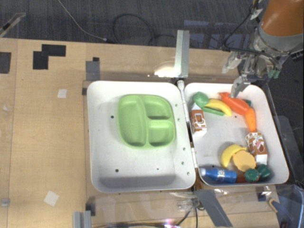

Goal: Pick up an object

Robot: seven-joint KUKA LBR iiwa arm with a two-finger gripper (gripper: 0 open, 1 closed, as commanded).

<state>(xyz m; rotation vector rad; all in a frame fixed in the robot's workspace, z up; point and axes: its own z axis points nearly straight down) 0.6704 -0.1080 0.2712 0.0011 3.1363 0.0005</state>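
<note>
Camera view put the gripper (pixel 239 87) at the right bin's (pixel 275 127) one o'clock, fingers spread and empty, just above the carrot (pixel 236 102). Descending straight to straddle its middle would probably grip best.

green tray (pixel 142 121), white bins (pixel 102 141), orange carrot (pixel 236 103)

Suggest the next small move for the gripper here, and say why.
Probably a short descent straight down. The gripper hangs at the far edge of the right bin, just above the end of the orange carrot, with nothing held between its fingers.
</note>
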